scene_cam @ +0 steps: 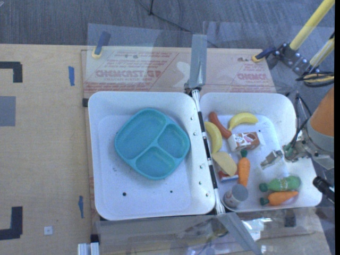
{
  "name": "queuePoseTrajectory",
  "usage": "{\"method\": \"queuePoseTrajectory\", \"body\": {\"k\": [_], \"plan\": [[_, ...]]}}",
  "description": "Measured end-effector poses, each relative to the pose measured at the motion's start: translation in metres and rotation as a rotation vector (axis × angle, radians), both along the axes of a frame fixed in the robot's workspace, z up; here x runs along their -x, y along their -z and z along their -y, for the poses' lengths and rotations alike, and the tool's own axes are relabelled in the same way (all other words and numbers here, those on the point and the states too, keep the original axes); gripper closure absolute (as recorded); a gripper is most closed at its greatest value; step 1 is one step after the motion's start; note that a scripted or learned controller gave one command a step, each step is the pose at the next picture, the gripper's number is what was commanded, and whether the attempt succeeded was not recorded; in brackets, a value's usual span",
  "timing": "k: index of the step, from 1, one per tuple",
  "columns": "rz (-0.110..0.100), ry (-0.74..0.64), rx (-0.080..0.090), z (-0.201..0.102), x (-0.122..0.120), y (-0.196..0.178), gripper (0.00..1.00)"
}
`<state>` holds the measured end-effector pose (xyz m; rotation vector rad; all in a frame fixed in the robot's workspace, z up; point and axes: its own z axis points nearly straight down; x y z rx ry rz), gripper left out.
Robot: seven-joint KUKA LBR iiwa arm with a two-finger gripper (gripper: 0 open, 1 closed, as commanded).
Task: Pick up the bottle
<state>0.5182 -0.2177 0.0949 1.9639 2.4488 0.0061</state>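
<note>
Here, two shallow white bins are being carried side by side by the wooden bench. The left bin is being occupied by a turquoise divided plate, which is lying flat near its middle. The right bin is being filled with toy food. The arm, with its orange band, is being seen at the right edge, and the gripper is being held low over the right part of this bin, above a bare patch of white floor. Whether its fingers are apart or together cannot be told, since they are small and blurred.

The green bottle is being seen lying on its side near the front right corner, just below the gripper and apart from it. A carrot is lying just beside it, toward the front. Two bananas, a second carrot, a small carton, a yellow wedge and a grey can are being kept in the left half of the bin.
</note>
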Motion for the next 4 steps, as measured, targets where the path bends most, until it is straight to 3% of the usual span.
{"method": "queuePoseTrajectory", "body": {"k": [1, 2, 3, 4], "plan": [[0.008, 0.057, -0.005, -0.001, 0.032, 0.006, 0.00], [0.006, 0.158, 0.004, -0.033, 0.029, 0.006, 0.00], [0.006, 0.191, -0.011, -0.002, 0.032, 0.005, 0.00], [0.012, 0.198, 0.005, 0.006, 0.033, -0.005, 1.00]]}}
